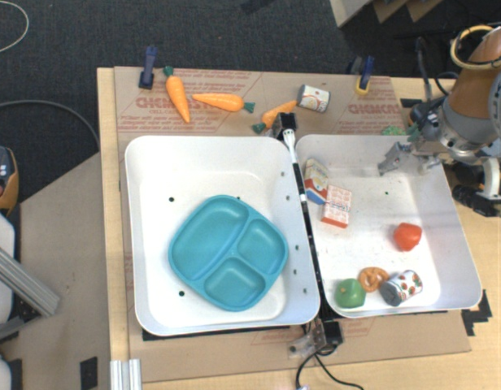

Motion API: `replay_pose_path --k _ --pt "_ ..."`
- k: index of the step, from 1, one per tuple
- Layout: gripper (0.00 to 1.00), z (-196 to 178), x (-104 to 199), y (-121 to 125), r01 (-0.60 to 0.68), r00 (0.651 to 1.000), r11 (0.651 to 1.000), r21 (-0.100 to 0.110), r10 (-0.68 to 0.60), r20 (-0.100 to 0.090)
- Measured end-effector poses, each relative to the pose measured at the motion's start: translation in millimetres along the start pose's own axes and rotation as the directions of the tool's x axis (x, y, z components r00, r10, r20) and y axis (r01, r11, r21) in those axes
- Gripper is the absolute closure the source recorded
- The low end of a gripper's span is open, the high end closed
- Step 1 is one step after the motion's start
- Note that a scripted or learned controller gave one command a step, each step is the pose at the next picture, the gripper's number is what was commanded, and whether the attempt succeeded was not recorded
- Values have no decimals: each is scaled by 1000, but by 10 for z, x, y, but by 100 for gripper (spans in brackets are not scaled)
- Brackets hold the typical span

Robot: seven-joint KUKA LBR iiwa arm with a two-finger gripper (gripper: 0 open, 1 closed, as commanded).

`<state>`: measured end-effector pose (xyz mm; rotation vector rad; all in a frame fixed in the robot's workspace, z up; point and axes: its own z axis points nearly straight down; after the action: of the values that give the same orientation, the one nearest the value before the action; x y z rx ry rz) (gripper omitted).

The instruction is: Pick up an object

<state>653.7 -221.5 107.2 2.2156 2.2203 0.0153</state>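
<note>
My gripper (409,159) hovers over the far right part of the right bin (446,218), open, with nothing between its fingers. Below it in that bin lie a red tomato (407,236), a green apple (349,293), a pretzel (371,279) and a spotted can (402,287) near the front edge. A red-and-white carton (337,205) and a second small carton (315,180) lie by the bin's left wall. The grey arm with its orange band (477,55) comes in from the upper right.
The left bin (153,177) holds a teal divided plate (228,252). Beyond the bins, on the cardboard, lie three carrots (219,101), a small can (313,98) and two blue clamps (147,67). A black divider (299,193) runs between the bins.
</note>
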Motion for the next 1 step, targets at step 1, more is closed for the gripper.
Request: replay_pose_path --k 1 --pt "0 207 58 -443 4 1000 1000 8 -4 -11"
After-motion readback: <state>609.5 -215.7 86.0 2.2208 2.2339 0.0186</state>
